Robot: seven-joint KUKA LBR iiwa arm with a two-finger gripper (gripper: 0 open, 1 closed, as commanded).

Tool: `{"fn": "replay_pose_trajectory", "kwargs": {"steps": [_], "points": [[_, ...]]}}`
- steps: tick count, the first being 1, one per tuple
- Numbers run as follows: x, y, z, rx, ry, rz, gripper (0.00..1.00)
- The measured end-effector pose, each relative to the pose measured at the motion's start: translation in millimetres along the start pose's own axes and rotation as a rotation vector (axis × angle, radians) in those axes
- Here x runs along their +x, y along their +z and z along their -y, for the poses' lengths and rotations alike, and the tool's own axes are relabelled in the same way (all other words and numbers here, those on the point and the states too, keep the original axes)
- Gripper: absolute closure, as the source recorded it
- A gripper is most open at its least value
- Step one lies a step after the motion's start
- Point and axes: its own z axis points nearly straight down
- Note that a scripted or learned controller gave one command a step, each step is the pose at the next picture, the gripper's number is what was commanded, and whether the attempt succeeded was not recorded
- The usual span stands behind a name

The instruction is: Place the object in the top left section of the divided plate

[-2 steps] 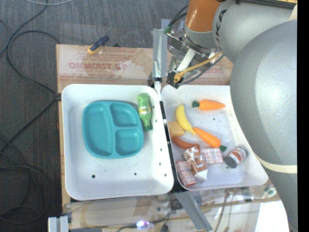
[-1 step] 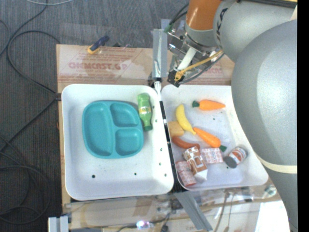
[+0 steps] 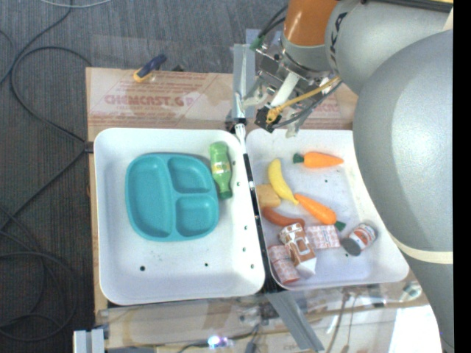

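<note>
My gripper (image 3: 246, 120) sits at upper centre of frame, over the seam between the bins; how it is set I cannot tell, nothing seen in it; green bottle (image 3: 220, 170) lies in left bin (image 3: 110, 271), touching right edge of teal plate (image 3: 173, 195).

arm: mine reached in from the right, grey, orange band above my wrist
end effector (image 3: 250, 112): hung near the view's top centre, tilted leftward
</note>
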Motion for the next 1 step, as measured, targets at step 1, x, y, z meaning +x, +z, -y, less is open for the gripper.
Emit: {"fn": "replay_pose_trajectory", "kwargs": {"steps": [1], "points": [[18.0, 62.5, 25.2, 0.001, 0.189, -0.018, 0.00]]}}
